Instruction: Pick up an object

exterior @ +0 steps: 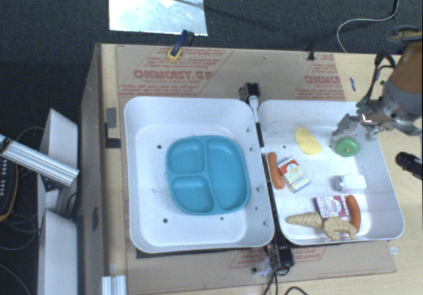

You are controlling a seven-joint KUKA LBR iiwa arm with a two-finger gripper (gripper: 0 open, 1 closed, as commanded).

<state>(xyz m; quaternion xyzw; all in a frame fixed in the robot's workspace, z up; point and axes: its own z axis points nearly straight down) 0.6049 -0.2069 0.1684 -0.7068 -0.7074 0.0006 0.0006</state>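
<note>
The right bin (385, 178) holds the loose objects. A green round object (346, 147) lies near its far right side, and my gripper (349, 127) hangs just above and behind it, at the end of the grey arm coming in from the right. To the left of the green object lies a yellow oval object (308, 141). Closer to the front are an orange sausage (275, 170), a small carton (294, 175), a white and grey block (349, 182), a maroon packet (330, 206), a second orange sausage (354, 211) and a tan cone (306, 219).
The left bin (151, 129) holds a blue divided plate (207, 174). A black divider (262, 155) runs between the two bins. Cables trail over the bench at the back right.
</note>
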